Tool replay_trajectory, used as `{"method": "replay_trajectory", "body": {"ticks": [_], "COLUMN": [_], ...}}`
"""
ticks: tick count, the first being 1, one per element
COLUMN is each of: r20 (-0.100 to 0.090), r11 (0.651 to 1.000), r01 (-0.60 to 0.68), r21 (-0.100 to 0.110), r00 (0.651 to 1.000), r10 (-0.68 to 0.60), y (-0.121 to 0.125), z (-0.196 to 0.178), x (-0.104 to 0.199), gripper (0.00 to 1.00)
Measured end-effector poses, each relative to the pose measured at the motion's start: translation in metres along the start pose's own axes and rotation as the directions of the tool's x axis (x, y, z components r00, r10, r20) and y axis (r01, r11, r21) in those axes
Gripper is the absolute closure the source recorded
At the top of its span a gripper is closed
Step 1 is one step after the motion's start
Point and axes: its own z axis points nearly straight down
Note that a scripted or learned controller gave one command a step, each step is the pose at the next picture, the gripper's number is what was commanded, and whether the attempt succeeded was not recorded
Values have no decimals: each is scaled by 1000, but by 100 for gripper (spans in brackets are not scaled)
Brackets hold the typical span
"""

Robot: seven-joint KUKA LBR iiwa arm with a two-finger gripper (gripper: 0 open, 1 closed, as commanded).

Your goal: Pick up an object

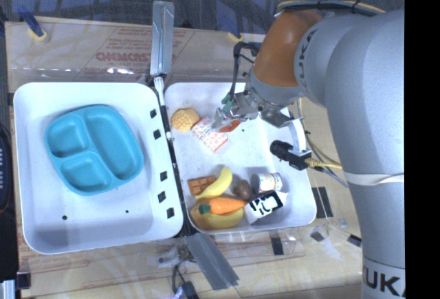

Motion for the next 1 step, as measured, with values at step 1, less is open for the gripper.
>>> {"method": "replay_trajectory", "body": {"ticks": [1], "r20": [0], "r11": [986], "r01": [-167], "r21": [0], "r00": [986], "r10": [167], "y": [-74], "z": [-50], "x": [79], "gripper": [100]}}
